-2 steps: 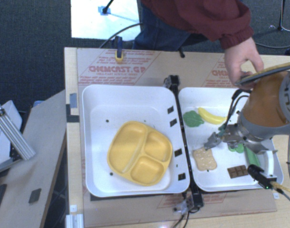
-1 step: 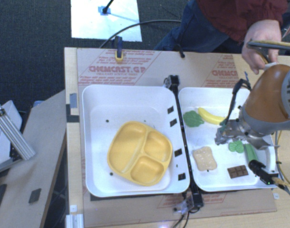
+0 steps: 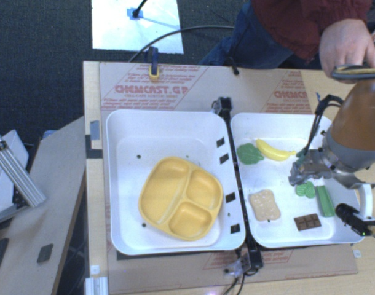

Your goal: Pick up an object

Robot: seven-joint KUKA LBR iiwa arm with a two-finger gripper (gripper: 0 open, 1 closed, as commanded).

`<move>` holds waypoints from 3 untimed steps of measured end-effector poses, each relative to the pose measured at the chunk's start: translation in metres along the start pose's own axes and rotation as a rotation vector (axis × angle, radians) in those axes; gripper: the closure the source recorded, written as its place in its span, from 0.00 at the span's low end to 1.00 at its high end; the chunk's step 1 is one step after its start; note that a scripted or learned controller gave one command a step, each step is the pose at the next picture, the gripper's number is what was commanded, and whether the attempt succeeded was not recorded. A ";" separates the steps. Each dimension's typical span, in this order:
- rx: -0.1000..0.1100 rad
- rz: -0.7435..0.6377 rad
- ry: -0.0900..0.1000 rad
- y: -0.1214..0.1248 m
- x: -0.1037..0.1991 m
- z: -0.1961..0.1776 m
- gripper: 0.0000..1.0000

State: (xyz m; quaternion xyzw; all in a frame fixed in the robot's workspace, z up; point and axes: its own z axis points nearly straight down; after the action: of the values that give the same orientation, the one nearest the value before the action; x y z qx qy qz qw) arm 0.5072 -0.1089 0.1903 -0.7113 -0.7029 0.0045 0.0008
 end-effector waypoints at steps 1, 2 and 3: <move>-0.004 0.002 -0.001 0.002 -0.007 -0.053 1.00; -0.014 -0.002 0.001 0.003 -0.014 -0.081 1.00; -0.011 -0.022 0.007 0.017 0.042 -0.083 1.00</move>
State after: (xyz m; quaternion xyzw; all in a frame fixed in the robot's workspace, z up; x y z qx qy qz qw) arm 0.5257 -0.0667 0.2727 -0.7037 -0.7105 -0.0016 -0.0006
